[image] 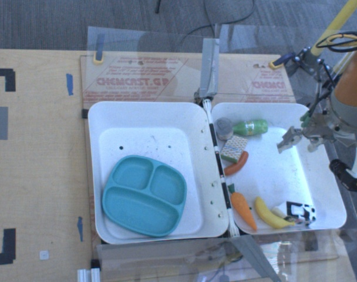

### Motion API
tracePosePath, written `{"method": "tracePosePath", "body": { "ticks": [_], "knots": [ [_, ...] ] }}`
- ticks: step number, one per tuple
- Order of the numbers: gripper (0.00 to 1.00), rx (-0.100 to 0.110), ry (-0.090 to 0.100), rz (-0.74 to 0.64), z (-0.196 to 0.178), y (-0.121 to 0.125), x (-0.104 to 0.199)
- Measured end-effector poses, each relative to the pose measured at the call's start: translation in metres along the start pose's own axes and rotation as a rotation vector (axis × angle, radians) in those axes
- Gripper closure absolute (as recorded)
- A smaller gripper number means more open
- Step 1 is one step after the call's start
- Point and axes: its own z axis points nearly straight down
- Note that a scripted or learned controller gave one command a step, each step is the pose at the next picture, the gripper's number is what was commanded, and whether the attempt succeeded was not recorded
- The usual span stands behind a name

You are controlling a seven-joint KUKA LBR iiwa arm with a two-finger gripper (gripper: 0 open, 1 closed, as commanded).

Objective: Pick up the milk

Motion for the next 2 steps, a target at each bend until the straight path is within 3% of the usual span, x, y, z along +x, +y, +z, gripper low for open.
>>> {"method": "tracePosePath", "body": {
  "ticks": [1, 2],
  "knots": [
    [0.00, 0.000, 0.000, -0.051, 0.089, -0.050, 0.004],
    [0.00, -0.009, 0.003, -0.044, 0.112, -0.074, -0.045]
  ]
}}
